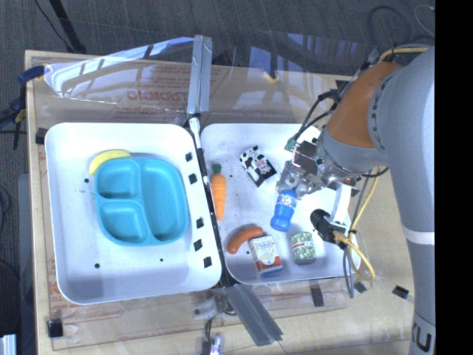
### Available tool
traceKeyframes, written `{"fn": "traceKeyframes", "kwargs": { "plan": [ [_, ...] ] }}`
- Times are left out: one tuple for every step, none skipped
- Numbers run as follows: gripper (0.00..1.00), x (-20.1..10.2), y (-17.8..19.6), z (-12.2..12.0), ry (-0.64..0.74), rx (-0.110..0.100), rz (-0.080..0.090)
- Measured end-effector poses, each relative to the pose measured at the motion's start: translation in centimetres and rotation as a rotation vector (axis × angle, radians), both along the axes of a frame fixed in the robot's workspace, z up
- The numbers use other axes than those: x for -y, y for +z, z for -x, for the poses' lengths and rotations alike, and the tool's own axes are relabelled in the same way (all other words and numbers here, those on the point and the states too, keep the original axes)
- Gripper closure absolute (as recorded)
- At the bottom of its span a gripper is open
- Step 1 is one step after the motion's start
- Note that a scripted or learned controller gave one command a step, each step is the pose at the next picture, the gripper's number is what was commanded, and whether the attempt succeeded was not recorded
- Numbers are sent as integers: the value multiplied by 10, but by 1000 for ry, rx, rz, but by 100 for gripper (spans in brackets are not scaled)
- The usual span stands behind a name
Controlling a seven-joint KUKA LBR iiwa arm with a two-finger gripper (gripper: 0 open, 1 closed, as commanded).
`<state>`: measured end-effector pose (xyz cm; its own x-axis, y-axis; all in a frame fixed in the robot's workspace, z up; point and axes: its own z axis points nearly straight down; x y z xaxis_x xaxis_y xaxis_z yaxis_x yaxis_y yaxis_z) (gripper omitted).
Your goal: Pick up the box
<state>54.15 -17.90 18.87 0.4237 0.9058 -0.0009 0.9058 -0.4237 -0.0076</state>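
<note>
Tool (295,174) hangs low over the right bin (235,140), its metal tip just above the cap of a blue bottle (282,211); whether it is spread or pressed together cannot be told. The grey arm (403,117) bends in from the right, its orange band (355,113) above the wrist, cables looping beside it. The box (265,255) lies near the bin's front edge, between a sausage (243,238) and a green can (302,247), apart from the tool. A carrot (219,191) lies by the left wall. The left bin (63,220) holds a blue tray (140,200).
</note>
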Motion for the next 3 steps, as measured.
{"fn": "traceKeyframes", "kwargs": {
  "plan": [
    [100,-5,-9,12,52,1,0],
    [100,-16,-5,12,85,2,-1],
    [100,-12,-19,0,106,4,1]
  ]
}}
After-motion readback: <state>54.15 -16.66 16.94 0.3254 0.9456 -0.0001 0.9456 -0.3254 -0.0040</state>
